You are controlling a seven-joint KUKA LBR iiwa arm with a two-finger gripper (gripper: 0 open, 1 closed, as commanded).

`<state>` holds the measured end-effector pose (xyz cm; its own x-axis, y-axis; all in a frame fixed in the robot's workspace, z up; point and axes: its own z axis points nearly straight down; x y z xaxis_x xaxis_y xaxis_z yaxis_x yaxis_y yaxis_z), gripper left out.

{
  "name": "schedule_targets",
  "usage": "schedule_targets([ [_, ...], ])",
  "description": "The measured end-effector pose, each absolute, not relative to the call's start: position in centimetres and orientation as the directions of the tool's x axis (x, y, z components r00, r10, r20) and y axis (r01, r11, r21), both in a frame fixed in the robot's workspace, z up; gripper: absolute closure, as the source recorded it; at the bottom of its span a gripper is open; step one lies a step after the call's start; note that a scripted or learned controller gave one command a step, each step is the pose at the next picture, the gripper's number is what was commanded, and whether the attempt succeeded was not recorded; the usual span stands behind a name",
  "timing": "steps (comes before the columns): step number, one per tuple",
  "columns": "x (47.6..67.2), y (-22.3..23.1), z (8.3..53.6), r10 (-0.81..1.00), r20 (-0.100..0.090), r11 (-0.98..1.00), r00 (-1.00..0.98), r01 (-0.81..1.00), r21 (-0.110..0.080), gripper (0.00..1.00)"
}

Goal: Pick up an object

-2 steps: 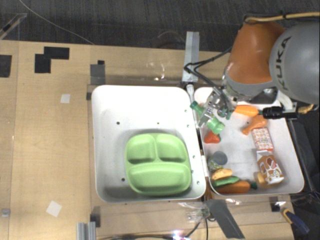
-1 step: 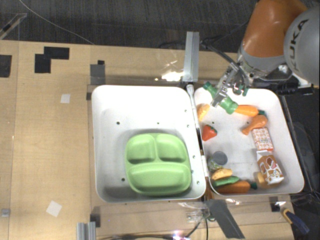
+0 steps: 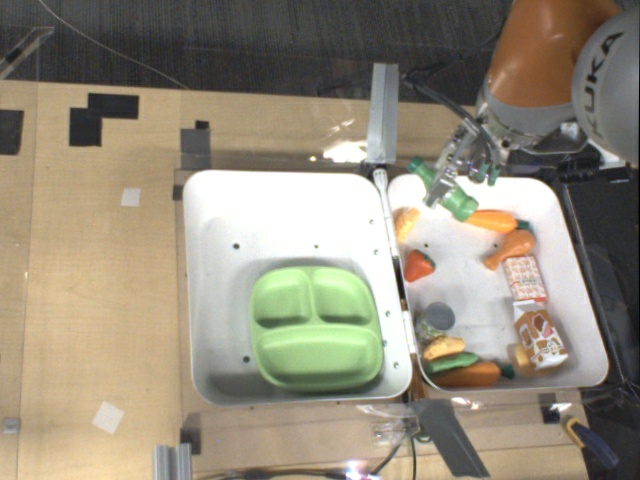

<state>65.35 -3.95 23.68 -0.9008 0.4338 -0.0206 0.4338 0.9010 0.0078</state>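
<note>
My gripper [image 3: 452,180] hung over the right bin's [image 3: 575,268] far edge, pinching a green toy [image 3: 458,202] by its end; that shallow hold could slip.

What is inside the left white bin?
Inside the left bin lies one green divided tray, its three compartments bare. Whatever is under the tray is covered and cannot be seen.

I see a green bottle-shaped toy [image 3: 457,201] lying tilted at the top of the right bin [image 3: 580,268], near its back wall. Below it: two orange carrots [image 3: 492,221], a red pepper [image 3: 420,264], two small cartons [image 3: 524,278], a grey disc [image 3: 436,317].
</note>
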Motion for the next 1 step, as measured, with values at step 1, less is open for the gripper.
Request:
schedule_targets([
  [1,65.57,-3.85,24.99,0.429,-0.03,0.903,-0.903,0.429,0.011,1.0],
])
